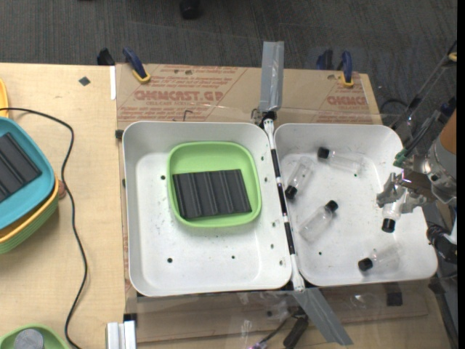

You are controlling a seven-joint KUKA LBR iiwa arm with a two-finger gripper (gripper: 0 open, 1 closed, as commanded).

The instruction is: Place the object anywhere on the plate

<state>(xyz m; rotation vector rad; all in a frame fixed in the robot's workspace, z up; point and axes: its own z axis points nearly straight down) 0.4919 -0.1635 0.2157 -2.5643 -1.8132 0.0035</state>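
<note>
A green square plate point(245, 158) with a dark ridged insert sits in the left bin point(145, 195), toward its back. Several clear vials with black caps lie in the right bin point(414, 267): one near the divider point(296, 178), one at the back point(340, 159), one in the middle point(320, 217) and one at the front right point(376, 260). My gripper point(393, 203) reaches in over the right bin's right side. It is shut on a further clear vial point(391, 214), which hangs between the fingers with its black cap pointing down, just above the bin floor.
A raised divider point(280, 195) separates the two bins. Stacked teal and yellow dishes point(25, 187) stand on the wooden table at far left, with a black cable point(73, 217) running past them. Cardboard held by clamps lies behind the bins.
</note>
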